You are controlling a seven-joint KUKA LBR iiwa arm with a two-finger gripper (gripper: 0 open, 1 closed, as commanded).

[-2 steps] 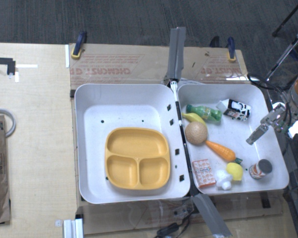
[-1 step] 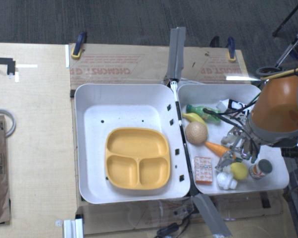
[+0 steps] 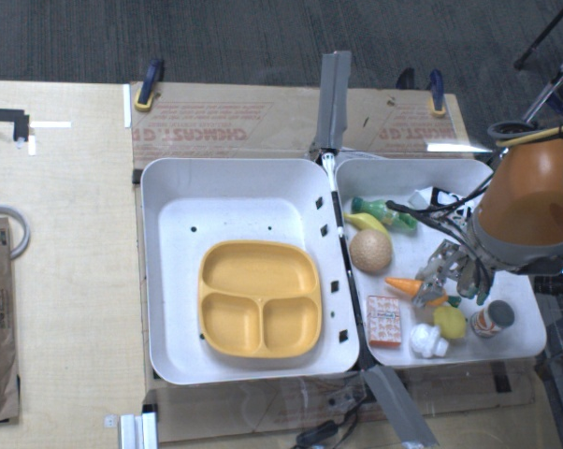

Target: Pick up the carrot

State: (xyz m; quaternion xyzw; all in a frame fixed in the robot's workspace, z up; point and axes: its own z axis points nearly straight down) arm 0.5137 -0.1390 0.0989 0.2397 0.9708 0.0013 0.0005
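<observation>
In the right bin (image 3: 520, 349), the gripper (image 3: 438, 283) hangs over the carrot's (image 3: 403, 286) thick end; whether it grips, I cannot tell. A lemon (image 3: 450, 323) lies just beside.

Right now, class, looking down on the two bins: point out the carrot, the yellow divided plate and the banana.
carrot (image 3: 403, 286), camera view, on its orange body left of the end effector.
yellow divided plate (image 3: 260, 265), camera view, on the floor of its large upper compartment.
banana (image 3: 367, 222), camera view, on its yellow middle.
</observation>
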